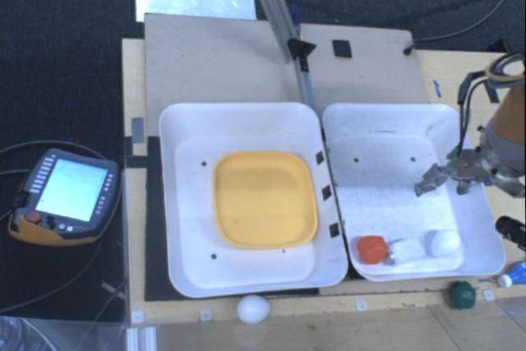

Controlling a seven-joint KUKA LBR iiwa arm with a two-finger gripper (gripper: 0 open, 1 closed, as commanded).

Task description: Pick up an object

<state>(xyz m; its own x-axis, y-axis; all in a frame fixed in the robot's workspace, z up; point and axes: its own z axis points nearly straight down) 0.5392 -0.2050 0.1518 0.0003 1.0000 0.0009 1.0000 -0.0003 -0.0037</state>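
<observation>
The gripper (445,180) hangs open and holds nothing, over the right side of the right bin (386,136). The 3 objects lie below it along the near wall: a white ball (445,242) nearest, a white block (406,250), then a red object (371,250) farther left.

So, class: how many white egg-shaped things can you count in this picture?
2. One white egg lies in the right bin by its near edge, beside a small white block and an orange ball. The other egg lies on the bench in front of the left bin.
</observation>
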